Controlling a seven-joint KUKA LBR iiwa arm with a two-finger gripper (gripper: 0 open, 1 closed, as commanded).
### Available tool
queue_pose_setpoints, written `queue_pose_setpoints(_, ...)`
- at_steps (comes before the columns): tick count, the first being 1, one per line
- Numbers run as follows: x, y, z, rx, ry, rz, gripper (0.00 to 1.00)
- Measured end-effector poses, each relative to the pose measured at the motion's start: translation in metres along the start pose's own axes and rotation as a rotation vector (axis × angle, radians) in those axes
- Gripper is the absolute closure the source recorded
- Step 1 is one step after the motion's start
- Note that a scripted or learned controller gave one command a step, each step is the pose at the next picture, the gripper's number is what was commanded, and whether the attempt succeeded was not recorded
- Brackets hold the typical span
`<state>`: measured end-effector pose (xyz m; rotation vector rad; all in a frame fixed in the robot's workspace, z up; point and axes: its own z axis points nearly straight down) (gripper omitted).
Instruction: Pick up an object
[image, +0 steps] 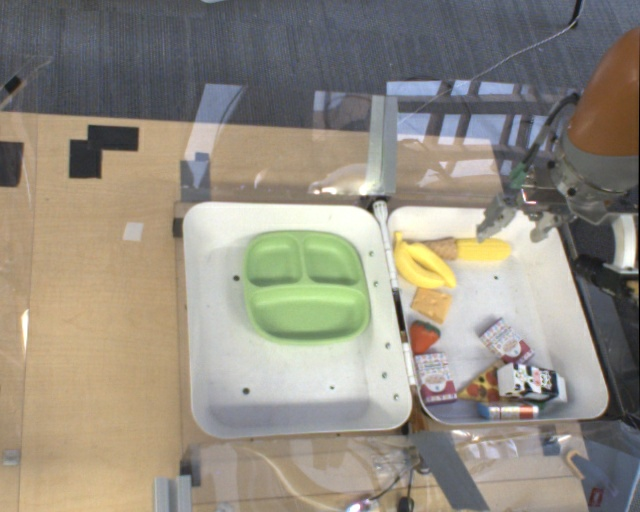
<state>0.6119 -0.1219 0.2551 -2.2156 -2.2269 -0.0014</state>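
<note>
Wooden bench (90, 330) with 2 white bins, toys piled in the right bin (575, 330) from milk carton (533, 383) back to the corn cob (485, 250), where the gripper (518, 215) hovers with open, empty fingers, probably lining up a grab.

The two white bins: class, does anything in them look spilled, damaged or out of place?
Nothing stands out. The green divided plate lies flat in the left bin. The bananas, strawberry and small cartons lie loosely jumbled in the right bin, unspilled.
</note>
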Motion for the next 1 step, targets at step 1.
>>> queue_pose_setpoints(1,0.0067,0.0376,0.0674,-0.003,-0.001,-0.004,0.0)
